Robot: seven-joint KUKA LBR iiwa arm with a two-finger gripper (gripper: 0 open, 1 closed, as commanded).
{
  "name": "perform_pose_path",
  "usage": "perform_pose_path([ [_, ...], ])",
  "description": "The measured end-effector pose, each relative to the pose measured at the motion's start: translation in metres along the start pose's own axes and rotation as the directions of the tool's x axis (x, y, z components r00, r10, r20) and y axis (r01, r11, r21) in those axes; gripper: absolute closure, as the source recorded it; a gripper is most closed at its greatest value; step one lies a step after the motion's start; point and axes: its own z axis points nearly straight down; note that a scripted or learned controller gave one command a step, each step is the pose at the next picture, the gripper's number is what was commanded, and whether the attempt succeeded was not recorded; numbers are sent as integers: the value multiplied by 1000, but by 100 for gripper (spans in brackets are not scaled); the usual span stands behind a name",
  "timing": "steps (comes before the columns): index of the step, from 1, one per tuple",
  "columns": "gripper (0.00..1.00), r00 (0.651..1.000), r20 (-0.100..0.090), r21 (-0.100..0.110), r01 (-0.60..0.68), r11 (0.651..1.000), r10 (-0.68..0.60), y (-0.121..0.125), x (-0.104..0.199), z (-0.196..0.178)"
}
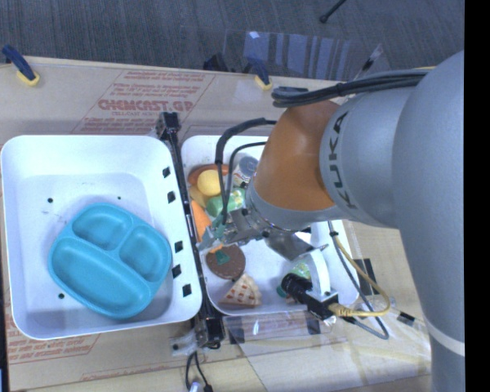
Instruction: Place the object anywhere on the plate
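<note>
From my remote station I see the grey arm (367,153) low over the right bin (322,256) at centre frame, its gripper (220,231) above a pile of toy food: a yellow fruit (206,184), a brown disc (225,262), a pizza-like wedge (241,291) pointing toward the top of the frame. The blue three-compartment plate (110,258) lies in the left bin (33,170), long axis running upper left to lower right.

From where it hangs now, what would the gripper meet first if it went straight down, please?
Most likely the brown round toy in the right bin, just under the gripper. Depth is hard to judge here.
</note>
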Motion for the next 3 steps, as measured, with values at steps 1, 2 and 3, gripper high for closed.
perform_pose_path([
  [1, 100, 995, -1, 3, -101, 995, 101, 71, 51, 15],
  [2, 100, 965, 0, 1, 263, 965, -263, 66, 105, -9],
  [3, 0, 965, 1, 1, 262, 965, -262, 66, 104, -9],
])
